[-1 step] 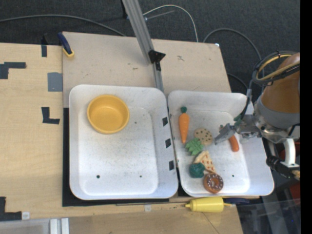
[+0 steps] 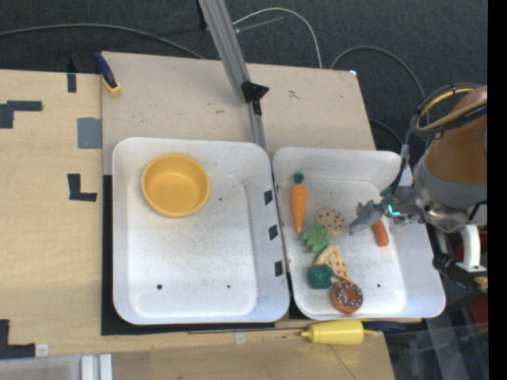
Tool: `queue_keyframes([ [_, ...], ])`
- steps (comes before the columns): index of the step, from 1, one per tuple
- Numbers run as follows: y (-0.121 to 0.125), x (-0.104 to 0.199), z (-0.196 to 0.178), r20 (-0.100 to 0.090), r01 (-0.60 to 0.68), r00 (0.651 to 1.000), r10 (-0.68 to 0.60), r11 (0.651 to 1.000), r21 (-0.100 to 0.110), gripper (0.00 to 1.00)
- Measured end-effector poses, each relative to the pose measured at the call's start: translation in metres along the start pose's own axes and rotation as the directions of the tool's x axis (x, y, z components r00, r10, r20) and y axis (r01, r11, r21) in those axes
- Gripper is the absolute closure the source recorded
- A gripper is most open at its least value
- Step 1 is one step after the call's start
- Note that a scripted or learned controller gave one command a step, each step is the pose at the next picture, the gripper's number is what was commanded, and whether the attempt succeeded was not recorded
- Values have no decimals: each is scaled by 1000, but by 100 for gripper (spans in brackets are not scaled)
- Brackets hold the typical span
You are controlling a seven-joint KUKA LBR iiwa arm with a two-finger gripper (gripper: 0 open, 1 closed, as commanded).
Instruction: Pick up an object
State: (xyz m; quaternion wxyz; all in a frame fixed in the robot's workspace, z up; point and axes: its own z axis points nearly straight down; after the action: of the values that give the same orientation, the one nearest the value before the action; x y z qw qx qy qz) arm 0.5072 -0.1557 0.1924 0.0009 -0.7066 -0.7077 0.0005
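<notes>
We saw the gripper (image 2: pixel 366 214) low in the right bin (image 2: pixel 372 163), just beside the sausage (image 2: pixel 381 233) and right of the cookie (image 2: pixel 329 220), could not tell its spread, and judged a centred, straight-down close best.

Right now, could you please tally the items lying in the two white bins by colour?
Yellow: 1, the bowl
Orange: 2, the carrot and the small piece by the gripper
Green: 2, leafy piece, dark piece
Tan: 2, cookie, pizza slice
Brown: 1, doughnut
Total: 8
</notes>
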Motion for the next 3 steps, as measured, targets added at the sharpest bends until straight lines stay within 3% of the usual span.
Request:
queue_keyframes([
  [2, -4, 11, 103, 0, 0, 1000, 0, 1000, 4, 0],
  [3, -3, 11, 90, -1, 1, 1000, -1, 1000, 1, 100],
])
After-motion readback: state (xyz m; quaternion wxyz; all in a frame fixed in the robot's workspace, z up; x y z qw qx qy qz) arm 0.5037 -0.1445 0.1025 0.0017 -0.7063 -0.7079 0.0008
